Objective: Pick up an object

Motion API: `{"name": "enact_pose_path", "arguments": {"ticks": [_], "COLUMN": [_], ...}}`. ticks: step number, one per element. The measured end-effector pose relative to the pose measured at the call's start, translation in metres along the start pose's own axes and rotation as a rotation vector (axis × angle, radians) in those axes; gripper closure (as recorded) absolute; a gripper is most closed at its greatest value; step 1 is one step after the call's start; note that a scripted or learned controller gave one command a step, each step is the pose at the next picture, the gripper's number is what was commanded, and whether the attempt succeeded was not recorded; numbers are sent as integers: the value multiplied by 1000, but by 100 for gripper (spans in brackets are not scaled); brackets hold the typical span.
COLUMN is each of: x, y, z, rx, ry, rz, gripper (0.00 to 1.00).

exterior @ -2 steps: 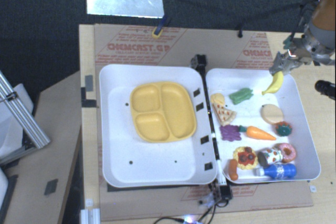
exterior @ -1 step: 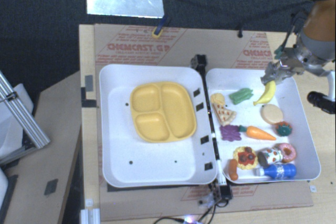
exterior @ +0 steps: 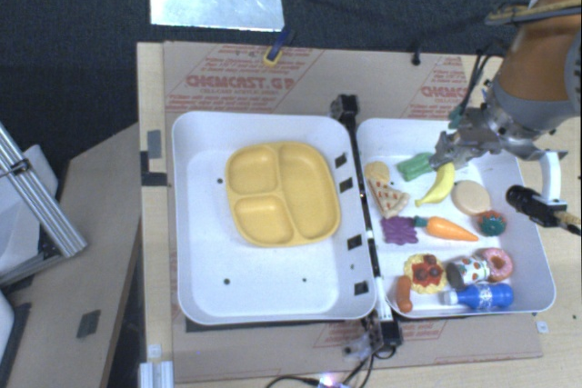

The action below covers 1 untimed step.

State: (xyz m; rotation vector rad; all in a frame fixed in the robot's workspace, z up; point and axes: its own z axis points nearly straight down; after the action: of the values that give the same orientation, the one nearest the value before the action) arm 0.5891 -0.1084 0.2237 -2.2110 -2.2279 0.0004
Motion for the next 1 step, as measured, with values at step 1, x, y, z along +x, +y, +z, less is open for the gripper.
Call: {"name": "enact_pose_path", "arguments": {"ticks": [1], "x": [45], "y": [-35], "z": [-10], "rx": [-1], "ry": [1], "rz": [0], "gripper": [100]}}
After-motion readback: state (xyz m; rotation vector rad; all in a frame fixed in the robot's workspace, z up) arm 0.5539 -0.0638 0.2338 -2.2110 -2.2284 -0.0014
